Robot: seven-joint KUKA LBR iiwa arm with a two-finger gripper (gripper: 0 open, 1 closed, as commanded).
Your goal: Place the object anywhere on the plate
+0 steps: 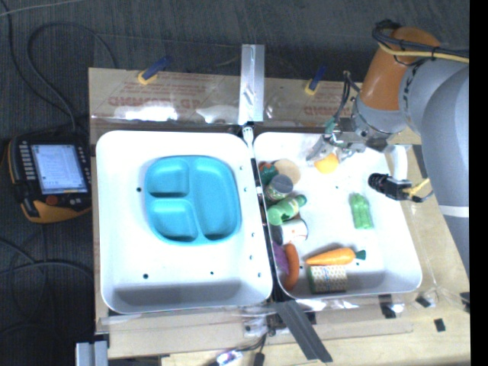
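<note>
Reaching in over the right bin (pixel 396 269), the grey arm (pixel 435 120) holds its pincer (pixel 335 145) low at that bin's far side. Well to the pincer's left, the left bin (pixel 122 280) carries the blue plate (pixel 191 198). Nearer the camera than the pincer lie a carrot (pixel 329 256) and a green object (pixel 361 210). A small yellow object (pixel 326 162) sits just beneath the pincer; whether the pincer is apart or clamped on it I cannot tell.
</note>
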